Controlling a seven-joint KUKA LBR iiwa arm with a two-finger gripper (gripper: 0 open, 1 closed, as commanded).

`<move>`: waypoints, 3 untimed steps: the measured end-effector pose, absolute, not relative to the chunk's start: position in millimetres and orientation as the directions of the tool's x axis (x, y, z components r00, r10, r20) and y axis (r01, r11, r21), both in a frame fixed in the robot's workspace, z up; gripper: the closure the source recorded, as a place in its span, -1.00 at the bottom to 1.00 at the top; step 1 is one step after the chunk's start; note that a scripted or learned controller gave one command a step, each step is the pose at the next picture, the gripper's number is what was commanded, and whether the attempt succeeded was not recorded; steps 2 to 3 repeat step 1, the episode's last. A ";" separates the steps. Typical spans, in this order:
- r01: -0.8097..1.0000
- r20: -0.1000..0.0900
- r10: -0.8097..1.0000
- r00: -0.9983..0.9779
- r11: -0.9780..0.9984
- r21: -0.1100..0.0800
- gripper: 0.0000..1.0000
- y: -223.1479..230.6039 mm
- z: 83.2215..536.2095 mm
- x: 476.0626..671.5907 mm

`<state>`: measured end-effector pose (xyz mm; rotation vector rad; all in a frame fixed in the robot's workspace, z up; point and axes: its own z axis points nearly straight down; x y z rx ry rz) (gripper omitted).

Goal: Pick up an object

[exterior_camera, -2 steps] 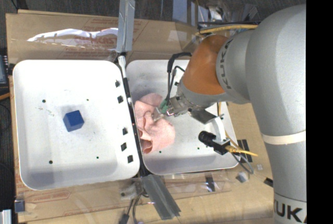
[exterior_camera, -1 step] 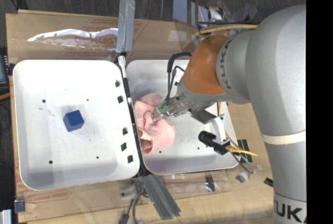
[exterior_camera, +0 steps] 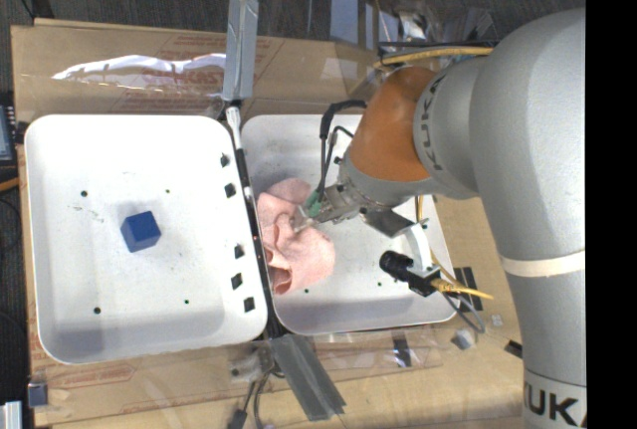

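Note:
A crumpled pink cloth (exterior_camera: 294, 243) lies in the right bin (exterior_camera: 348, 313), against its left wall. My gripper (exterior_camera: 307, 214) is down on the cloth's upper middle, with its tips pressing into the fabric. The arm's grey body and orange band (exterior_camera: 393, 138) reach in from the right and cover the bin's upper right part. A small blue cube (exterior_camera: 140, 230) rests in the left bin (exterior_camera: 60, 318), left of centre, far from the gripper.
A black divider with clips (exterior_camera: 242, 228) runs between the two bins. A black and yellow fitting (exterior_camera: 418, 276) sticks out below the wrist over the right bin. Cardboard and clear plastic (exterior_camera: 139, 69) lie behind the bins.

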<state>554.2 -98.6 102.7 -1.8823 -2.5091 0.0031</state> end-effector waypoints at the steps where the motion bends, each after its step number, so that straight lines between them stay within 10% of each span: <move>1: 0.960 0.003 0.960 -0.280 0.280 -0.005 -1.00 -98.5 102.7 554.2; 3: 0.960 0.003 0.960 -0.280 0.280 -0.005 -1.00 -98.5 102.7 554.2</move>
